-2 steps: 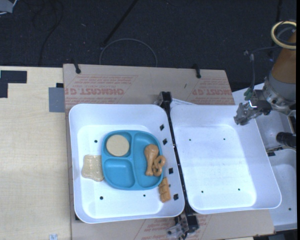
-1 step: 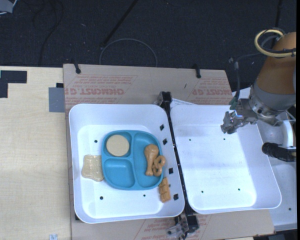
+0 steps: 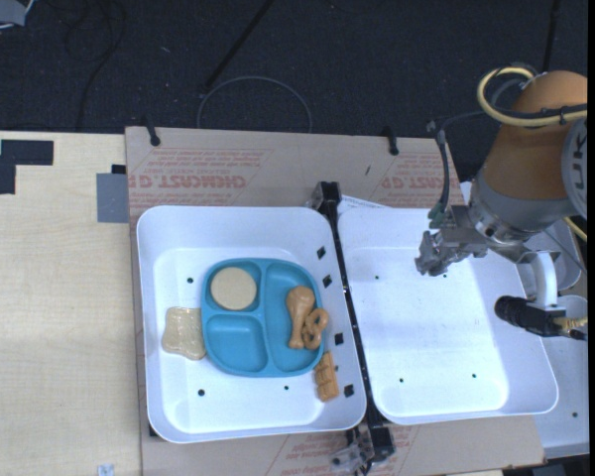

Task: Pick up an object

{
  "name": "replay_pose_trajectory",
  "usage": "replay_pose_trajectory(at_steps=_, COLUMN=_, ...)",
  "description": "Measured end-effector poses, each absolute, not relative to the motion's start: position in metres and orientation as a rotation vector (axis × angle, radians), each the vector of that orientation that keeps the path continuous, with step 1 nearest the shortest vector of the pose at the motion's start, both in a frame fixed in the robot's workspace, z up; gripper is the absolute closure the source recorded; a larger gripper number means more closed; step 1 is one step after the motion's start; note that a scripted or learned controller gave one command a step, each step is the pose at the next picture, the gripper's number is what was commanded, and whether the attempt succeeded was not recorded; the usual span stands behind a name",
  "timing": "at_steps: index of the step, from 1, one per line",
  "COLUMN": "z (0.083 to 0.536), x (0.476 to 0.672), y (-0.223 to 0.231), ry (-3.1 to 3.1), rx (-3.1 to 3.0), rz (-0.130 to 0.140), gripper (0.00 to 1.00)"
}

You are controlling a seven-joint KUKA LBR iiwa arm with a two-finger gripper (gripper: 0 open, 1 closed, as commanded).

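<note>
My gripper [image 3: 432, 261] hangs over the upper middle of the right bin [image 3: 456, 400], with nothing seen between its fingers. In the left bin [image 3: 169, 236] lies a blue divided plate [image 3: 240, 350]. A round tan cookie [image 3: 232, 288] rests in the plate's upper left compartment. A brown drumstick and pretzel [image 3: 305, 317] fill its right compartment. A pale toast slice [image 3: 183, 332] lies against the plate's left edge. A small brown food piece [image 3: 325, 376] sits by the plate's lower right corner.
A black divider [image 3: 343, 305] runs between the two bins. Both bins rest on a brown cardboard sheet [image 3: 238, 167] on the pale wooden bench [image 3: 50, 315]. Dark cables lie on the black floor behind.
</note>
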State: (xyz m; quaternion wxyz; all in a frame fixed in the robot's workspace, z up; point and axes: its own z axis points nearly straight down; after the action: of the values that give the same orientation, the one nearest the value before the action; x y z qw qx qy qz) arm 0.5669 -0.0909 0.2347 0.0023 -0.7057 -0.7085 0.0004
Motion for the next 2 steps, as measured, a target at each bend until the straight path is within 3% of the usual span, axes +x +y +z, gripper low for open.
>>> replay_pose_trajectory(at_steps=2, z=0.228, x=0.529, y=0.007, ry=-2.221, rx=-2.214, rz=0.006, gripper=1.0)
